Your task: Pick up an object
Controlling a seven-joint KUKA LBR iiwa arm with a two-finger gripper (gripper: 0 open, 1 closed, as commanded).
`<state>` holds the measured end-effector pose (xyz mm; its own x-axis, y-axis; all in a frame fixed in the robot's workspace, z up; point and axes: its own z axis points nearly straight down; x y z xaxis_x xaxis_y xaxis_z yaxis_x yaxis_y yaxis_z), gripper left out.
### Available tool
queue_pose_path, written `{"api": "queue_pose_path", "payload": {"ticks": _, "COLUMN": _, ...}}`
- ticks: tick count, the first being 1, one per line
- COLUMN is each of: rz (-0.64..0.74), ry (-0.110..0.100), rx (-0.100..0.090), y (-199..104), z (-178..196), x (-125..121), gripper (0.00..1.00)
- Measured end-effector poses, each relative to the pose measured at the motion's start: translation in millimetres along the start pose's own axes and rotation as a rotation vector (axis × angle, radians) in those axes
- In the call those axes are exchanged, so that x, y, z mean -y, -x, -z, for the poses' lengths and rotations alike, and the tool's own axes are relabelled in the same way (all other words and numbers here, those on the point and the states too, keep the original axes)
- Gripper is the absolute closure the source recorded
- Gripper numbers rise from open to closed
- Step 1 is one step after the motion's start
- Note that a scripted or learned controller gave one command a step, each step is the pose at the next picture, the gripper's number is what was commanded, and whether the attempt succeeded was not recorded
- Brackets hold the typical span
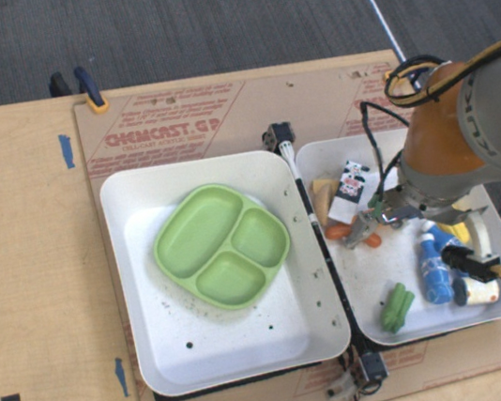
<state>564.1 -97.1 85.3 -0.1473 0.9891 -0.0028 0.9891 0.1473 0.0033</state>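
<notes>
Arm (468,134): we log it entering from the right, orange band over the right bin (424,326), wrist bent down toward that bin's upper left; gripper (374,218) low beside the small black-and-white carton (354,181); whether its fingers are apart or together we cannot tell. Left bin (142,289): one green divided plate (223,245), centred. Right bin: one green piece (395,307) near the front edge; one blue bottle (434,269) toward the right wall; one orange piece (336,231) at the left wall.
</notes>
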Motion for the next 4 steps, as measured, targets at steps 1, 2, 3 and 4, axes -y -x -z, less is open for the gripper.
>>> {"api": "queue_pose_path", "payload": {"ticks": 1, "rz": 0.000, "ry": 0.002, "rx": 0.002, "y": 1, "z": 9, "x": -1, "gripper": 1.00}}
{"api": "queue_pose_path", "payload": {"ticks": 2, "rz": 0.000, "ry": 0.002, "rx": 0.002, "y": 1, "z": 9, "x": -1, "gripper": 0.00}}
{"api": "queue_pose_path", "payload": {"ticks": 3, "rz": 0.001, "ry": 0.002, "rx": 0.003, "y": 1, "z": 17, "x": -2, "gripper": 1.00}}
{"api": "queue_pose_path", "payload": {"ticks": 4, "rz": -0.264, "ry": -0.010, "rx": -0.004, "y": -60, "z": 98, "x": 77, "gripper": 1.00}}
